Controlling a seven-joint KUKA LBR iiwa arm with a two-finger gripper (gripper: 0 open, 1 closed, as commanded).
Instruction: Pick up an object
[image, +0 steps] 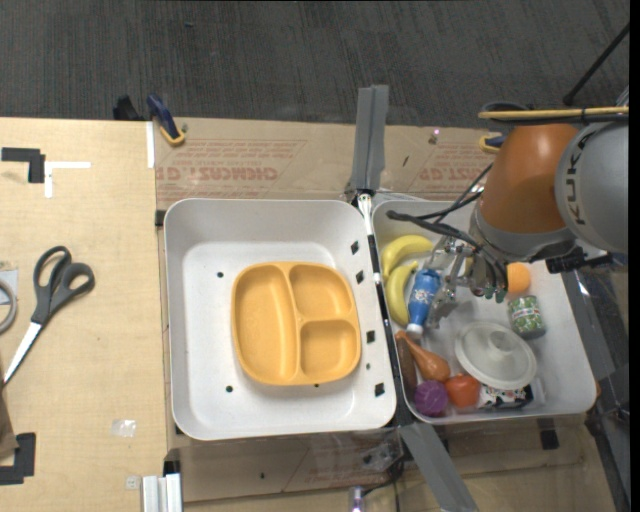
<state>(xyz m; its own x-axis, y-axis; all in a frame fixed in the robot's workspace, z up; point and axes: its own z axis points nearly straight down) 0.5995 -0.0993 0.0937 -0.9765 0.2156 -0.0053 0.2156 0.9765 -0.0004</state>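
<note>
The gripper (452, 285) is seen low inside the right bin (572, 395), hanging under the orange-banded wrist, just beside a small blue-and-white bottle (422, 296). The bottle is leaned against the bananas (400, 268) near the bin's left wall. How far the fingers are parted cannot be told from this angle, and nothing is clearly shown between them, so no grasp can be called.

Clutter is packed tight around the target: a white lidded bowl (496, 354) just below the gripper, an orange ball (518, 277) and a green-labelled jar (526, 316) to its right, a carrot-like piece (422, 355), a purple item (431, 399) and a red one (462, 390) further down. The left bin (190, 330) is occupied by a yellow divided plate (296, 322).

The risk is judged to be a slip: the tilted, rounded bottle could be nudged aside or rolled against the bananas if the fingers are closed off-centre. A neighbour could also be struck or pinched along with it, and an empty lift could be the result
</note>
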